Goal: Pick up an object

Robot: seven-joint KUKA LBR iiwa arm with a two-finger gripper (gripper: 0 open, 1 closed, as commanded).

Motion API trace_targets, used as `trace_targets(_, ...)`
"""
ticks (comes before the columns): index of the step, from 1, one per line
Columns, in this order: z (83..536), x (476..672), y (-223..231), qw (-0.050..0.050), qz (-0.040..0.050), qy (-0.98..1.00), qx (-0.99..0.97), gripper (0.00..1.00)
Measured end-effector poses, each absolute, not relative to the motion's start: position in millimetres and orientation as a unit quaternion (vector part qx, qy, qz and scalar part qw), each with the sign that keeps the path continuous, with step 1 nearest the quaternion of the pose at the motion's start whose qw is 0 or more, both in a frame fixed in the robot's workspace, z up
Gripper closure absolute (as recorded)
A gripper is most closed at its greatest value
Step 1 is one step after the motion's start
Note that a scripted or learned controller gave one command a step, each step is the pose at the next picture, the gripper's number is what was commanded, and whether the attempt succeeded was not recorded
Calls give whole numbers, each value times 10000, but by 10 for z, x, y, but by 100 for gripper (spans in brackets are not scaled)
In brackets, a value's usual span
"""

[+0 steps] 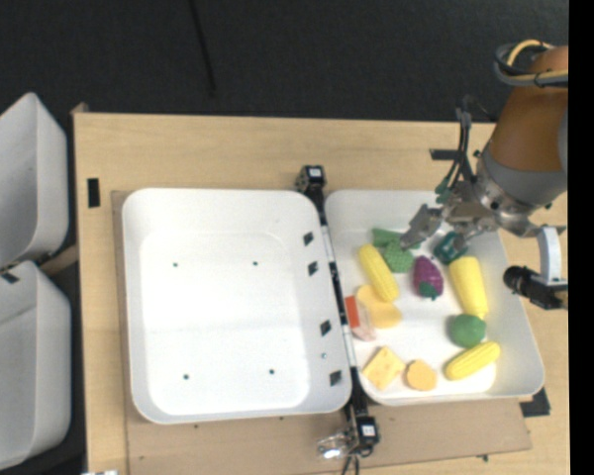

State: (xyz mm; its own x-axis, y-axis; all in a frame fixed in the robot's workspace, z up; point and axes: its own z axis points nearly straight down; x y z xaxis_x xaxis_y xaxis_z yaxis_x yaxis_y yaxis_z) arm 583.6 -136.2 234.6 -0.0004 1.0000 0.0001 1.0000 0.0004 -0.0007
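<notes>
The gripper (434, 230) hung over the right bin (520, 364), just above the green toy (394, 249) beside the corn (378, 272); its grip I couldn't tell.

We look down at a slant from one fixed camera above the counter (228, 151), both white bins (228, 305) in frame, moderately far off.
</notes>
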Motion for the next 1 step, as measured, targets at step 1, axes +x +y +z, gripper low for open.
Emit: trace_targets(1,1337,6807,-1062,15,13,-7091,-7051,0)
